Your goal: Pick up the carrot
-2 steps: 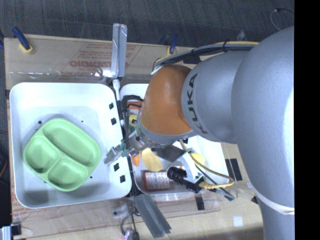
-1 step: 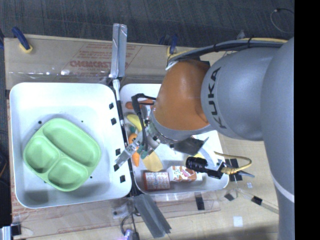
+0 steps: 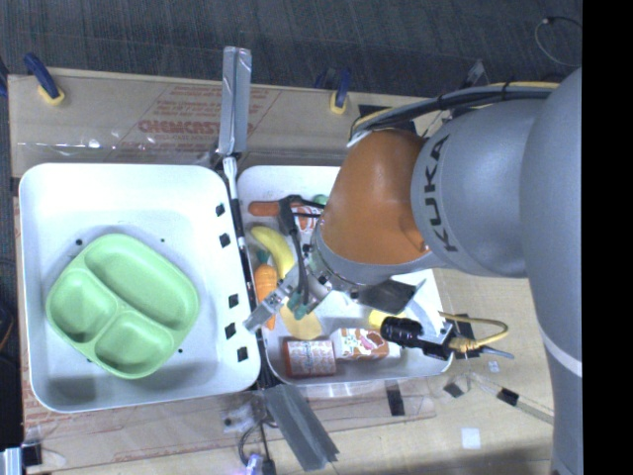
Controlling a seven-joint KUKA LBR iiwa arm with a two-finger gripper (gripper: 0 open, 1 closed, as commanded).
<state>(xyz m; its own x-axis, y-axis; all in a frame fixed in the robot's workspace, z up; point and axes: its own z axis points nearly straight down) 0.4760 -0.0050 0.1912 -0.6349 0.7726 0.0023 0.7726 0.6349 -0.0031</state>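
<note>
The carrot [image 3: 265,283] is a short orange piece lying along the left wall of the right bin [image 3: 297,178], just below a yellow banana [image 3: 274,248]. My gripper [image 3: 284,303] hangs low over the bin, right beside the carrot's lower end and touching or nearly touching it. The grey arm with its orange band [image 3: 376,206] reaches in from the right and hides much of the bin's middle. I see nothing lifted clear of the bin floor.
A brown sausage [image 3: 265,208] lies at the back of the right bin. A labelled bottle [image 3: 331,352] lies along its front wall, with a pale yellow item [image 3: 303,325] above it. The left bin [image 3: 59,191] holds a green divided plate [image 3: 123,303].
</note>
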